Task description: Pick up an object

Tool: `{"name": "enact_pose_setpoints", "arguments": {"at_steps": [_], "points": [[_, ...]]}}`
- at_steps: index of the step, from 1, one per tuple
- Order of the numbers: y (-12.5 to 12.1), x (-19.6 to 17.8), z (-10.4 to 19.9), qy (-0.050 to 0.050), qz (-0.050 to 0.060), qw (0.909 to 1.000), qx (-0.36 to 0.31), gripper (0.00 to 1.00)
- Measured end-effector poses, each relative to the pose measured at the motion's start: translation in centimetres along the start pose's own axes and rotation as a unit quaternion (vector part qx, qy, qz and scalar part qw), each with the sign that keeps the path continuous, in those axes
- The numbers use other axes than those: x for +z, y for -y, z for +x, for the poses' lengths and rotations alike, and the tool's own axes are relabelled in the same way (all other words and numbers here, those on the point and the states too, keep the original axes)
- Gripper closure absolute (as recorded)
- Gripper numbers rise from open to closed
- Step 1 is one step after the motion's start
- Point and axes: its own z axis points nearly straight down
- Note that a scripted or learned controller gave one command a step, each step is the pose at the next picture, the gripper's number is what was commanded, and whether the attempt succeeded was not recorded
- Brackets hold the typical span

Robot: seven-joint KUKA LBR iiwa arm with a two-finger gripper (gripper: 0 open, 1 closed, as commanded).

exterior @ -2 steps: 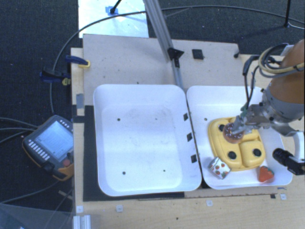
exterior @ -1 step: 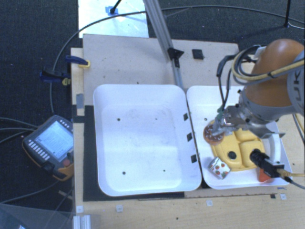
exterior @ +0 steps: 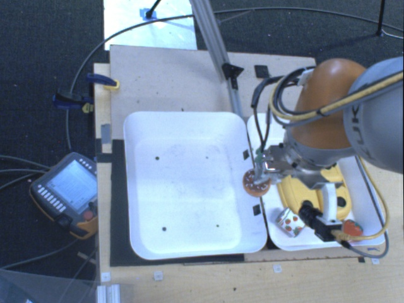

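Hand (exterior: 260,169) low at right bin (exterior: 372,194) left rim, by brown round object (exterior: 255,184); grip state unclear. Dice (exterior: 289,222), yellow toy (exterior: 302,193) unlifted; pickup unconfirmed.

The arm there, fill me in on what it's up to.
The grey arm reaches in over the right bin, its gripper low at that bin's left edge, right by a small brown round thing. A yellow object and a spotted cube lie in that bin. Whether anything is gripped is unclear.
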Motion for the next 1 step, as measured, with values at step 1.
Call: {"name": "enact_pose_setpoints", "arguments": {"at_steps": [1], "points": [[-0.32, -0.42, 5.29, 0.0, -0.001, 1.0, 0.0, 1.0]]}}
